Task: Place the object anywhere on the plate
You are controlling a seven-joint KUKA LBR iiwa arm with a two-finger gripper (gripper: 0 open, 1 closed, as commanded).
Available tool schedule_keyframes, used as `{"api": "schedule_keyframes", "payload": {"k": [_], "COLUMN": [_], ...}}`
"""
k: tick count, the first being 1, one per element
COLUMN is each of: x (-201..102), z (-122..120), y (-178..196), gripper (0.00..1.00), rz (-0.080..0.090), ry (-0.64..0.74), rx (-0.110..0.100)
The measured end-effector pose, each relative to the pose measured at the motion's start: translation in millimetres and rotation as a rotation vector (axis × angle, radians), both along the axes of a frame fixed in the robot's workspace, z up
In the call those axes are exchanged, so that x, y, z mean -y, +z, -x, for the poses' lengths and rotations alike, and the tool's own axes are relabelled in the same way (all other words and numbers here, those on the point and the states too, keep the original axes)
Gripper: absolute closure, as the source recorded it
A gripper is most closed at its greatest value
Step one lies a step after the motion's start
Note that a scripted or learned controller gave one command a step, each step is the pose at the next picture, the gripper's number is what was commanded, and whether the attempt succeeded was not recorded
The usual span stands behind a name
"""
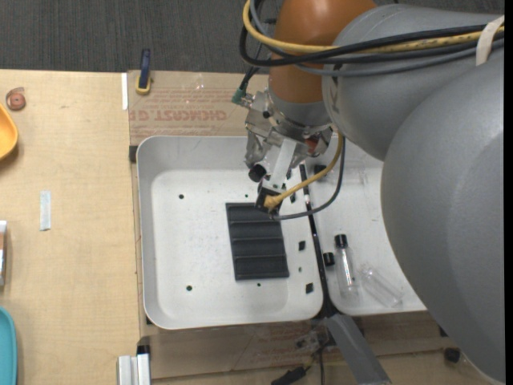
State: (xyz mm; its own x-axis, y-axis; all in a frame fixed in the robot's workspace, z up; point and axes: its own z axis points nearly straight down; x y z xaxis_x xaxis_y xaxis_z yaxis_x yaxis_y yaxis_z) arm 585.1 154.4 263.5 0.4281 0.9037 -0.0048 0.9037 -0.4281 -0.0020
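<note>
- Grey arm (449, 175) bulks closest to the lens, coming in from the right. It bends down under its orange band (321, 10) so the wrist points steeply into the left bin (146, 239).
- Its gripper (272, 184) hangs over that bin's far right part, just beyond the far edge of a black ribbed slab (258, 241). From this angle I cannot tell whether it is spread, closed or pinching anything.
- I take the slab, lying flat on the bin floor, to be the plate, since nothing else here looks like one. Nothing rests on it.
- The likely object, a clear vial (344, 261) with a black cap, lies on its side in the right bin (362, 215), near a clear plastic piece (382, 289).
- By my reading the task is barely begun: pickup, carry and placing all remain.
</note>
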Motion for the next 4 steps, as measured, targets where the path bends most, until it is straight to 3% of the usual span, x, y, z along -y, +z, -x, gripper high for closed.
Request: {"api": "schedule_keyframes", "payload": {"k": [1,2,3,4], "x": [-45,-71,-66,-66], "z": [-21,-24,53,53], "y": [-61,-65,-99,-99], "gripper": [1.00,1.00,1.00,0.00], "rz": [-0.002,-0.002,-0.003,-0.003], "ry": [0.446,0.579,0.581,0.580], "rx": [-0.002,0.000,-0.003,-0.002]}}
